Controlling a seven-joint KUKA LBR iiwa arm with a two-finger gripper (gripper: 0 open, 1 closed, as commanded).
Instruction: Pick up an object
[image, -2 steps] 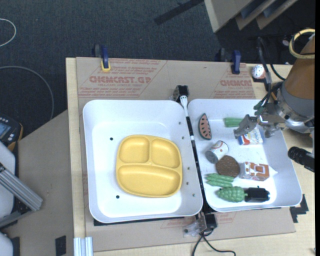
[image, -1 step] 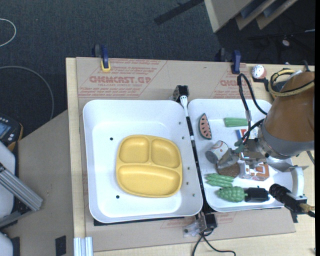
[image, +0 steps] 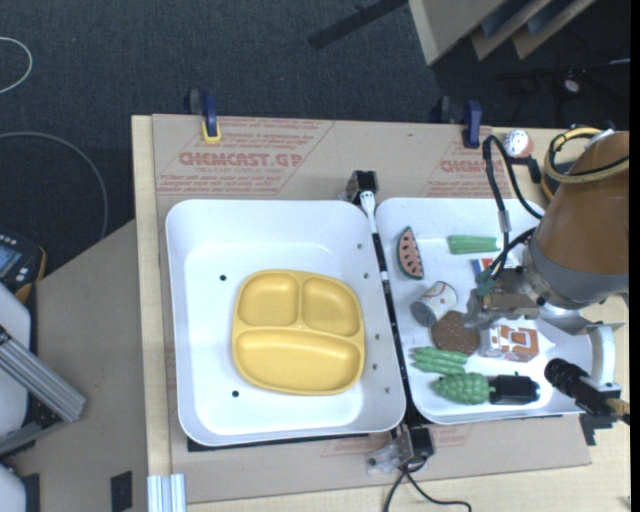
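candidate objects: all in the right bin (image: 430, 215), packed in its middle and front part
watermelon slice (image: 408, 252): toward the bin's back left, lying flat, apart from the rest
green stick (image: 472, 243): back of the bin, right of the watermelon slice, lying crosswise
small white-and-red piece (image: 437, 294): mid bin, just behind the brown disc
brown disc (image: 455, 331): mid bin, flat, just left of the gripper; a small grey piece (image: 424, 312) touches its left side
orange-and-white card (image: 513, 340): right of the brown disc, partly under the wrist
green bean pod (image: 438, 359): front of the bin, just in front of the disc
green bumpy piece (image: 465, 387): front edge, next to a black item (image: 515, 388) on its right
gripper (image: 490, 303): low over mid bin, between disc and card; finger state — cannot tell, hidden under wrist hardware; nothing visibly held
arm (image: 590, 215): comes in from the right, orange band above the wrist
left bin (image: 200, 300): holds a yellow divided plate (image: 297, 331), three compartments, centred
bench (image: 150, 200): brown board, blue clamps at back edge
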